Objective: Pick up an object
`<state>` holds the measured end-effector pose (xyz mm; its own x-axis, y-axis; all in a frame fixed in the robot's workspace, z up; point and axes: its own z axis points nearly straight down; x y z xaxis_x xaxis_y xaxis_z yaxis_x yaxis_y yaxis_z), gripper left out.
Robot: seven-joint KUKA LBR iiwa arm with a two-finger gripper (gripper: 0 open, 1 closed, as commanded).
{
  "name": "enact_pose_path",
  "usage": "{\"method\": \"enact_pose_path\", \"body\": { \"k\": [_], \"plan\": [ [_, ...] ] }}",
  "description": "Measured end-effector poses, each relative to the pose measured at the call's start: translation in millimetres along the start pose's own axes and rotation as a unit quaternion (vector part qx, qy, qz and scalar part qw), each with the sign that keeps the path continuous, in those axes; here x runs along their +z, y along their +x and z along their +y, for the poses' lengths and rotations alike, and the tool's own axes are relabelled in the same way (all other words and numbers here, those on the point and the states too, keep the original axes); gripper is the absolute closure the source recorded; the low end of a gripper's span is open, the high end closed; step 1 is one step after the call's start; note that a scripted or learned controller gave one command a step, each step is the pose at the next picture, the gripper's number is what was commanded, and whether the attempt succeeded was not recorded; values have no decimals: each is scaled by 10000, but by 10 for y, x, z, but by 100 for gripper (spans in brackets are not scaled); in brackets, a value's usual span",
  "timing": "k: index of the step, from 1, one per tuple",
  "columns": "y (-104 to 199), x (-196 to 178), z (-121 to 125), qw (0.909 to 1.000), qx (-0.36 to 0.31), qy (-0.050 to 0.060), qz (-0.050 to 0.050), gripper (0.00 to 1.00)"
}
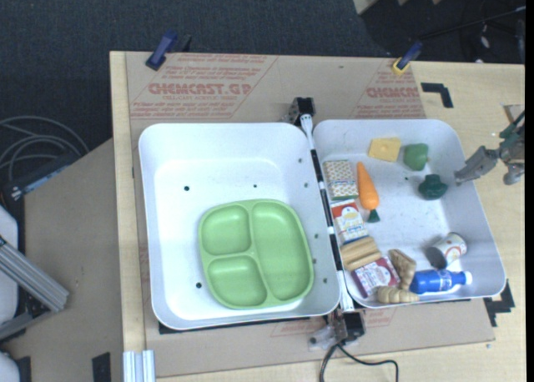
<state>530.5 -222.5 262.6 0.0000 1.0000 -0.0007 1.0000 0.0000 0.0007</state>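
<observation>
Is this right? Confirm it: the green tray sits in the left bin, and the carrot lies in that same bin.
Not quite. The camera view shows the carrot in the right bin, among the other small items. The green tray does sit in the left bin.

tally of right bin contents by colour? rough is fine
Green: 2, light green piece, dark green piece
Yellow: 1, cheese wedge
Orange: 1, carrot
Blue: 1, bottle
White/red: 1, small can
Printed packets along the left wall: about 4; the pile near the bottom is hard to separate
Total: about 10

One fixed camera looks down aslant on both white bins from above
</observation>
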Motion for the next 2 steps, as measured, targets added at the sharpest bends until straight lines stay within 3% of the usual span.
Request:
{"method": "enact_pose_path", "body": {
  "k": [1, 2],
  "plan": [
    [524, 978, 443, 10000, -8, 18, 15, 0],
    [1148, 1721, 712, 10000, -5, -20, 6, 0]
  ]
}}
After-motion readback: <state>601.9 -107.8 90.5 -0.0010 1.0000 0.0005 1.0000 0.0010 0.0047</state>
